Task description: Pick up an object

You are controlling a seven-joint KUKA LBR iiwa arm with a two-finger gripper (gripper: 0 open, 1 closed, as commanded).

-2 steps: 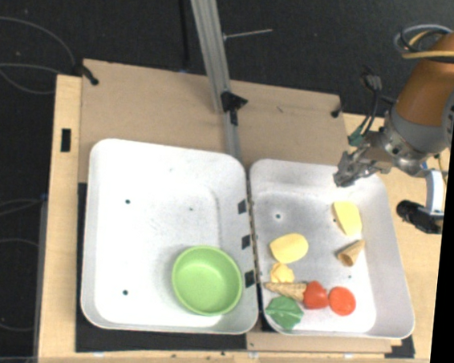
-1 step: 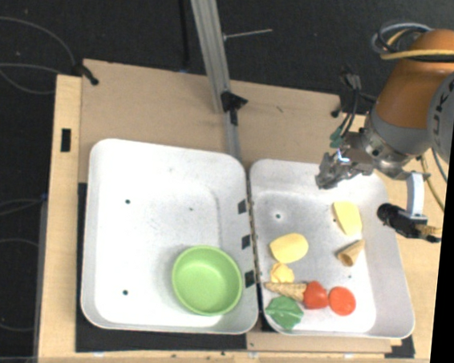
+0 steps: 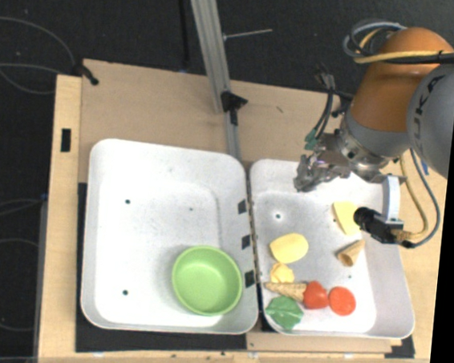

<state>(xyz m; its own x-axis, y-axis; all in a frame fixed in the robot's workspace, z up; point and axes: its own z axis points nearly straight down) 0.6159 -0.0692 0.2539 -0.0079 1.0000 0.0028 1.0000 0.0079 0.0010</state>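
Note:
My gripper hangs over the far left part of the right bin, with nothing visible between its fingers. Below it in that bin lie a yellow potato-shaped piece, a smaller yellow piece, a tan carrot-like stick, a green leafy piece and two red tomatoes. A yellow wedge and a tan cone sit toward the bin's right side. All of them lie apart from the gripper.
The left bin holds a green bowl at its near right. A metal pole rises behind the bins. A black cable fitting hangs from the arm over the right bin.

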